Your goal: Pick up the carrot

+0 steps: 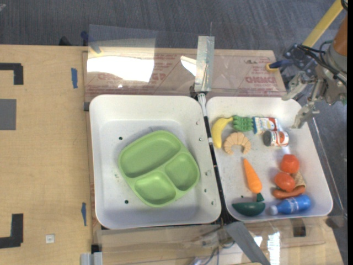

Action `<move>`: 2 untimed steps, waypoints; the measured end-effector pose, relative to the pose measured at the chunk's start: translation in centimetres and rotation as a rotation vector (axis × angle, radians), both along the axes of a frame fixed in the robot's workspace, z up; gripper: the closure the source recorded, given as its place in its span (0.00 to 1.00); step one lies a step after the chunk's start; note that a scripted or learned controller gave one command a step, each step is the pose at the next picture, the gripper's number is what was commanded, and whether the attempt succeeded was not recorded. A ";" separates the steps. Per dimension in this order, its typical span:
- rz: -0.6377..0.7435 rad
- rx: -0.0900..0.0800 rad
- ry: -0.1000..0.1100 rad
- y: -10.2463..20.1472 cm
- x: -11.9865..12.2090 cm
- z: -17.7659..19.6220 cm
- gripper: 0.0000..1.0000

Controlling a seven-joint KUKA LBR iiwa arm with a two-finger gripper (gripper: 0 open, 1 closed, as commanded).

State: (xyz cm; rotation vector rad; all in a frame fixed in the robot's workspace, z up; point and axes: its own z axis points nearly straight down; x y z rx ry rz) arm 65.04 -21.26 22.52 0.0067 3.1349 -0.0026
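Slim orange plastic carrot (252,176) lying in right white bin (322,164), well apart from hand (306,110) at far rim; grip state indiscernible.

Grey metal claw (310,105), dark cables, orange band.

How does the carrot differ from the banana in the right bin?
The carrot is orange, straight and tapered; the banana is yellow and curved. The carrot lies mid-bin near the dark green piece; the banana lies by the divider beside the croissant. Both share the right bin.
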 end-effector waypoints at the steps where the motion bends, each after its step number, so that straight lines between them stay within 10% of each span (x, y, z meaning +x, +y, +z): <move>1: -0.075 0.000 -0.006 7.3 -3.9 -12.7 0.00; 2: 0.000 0.000 -0.006 8.1 -12.2 -13.5 0.00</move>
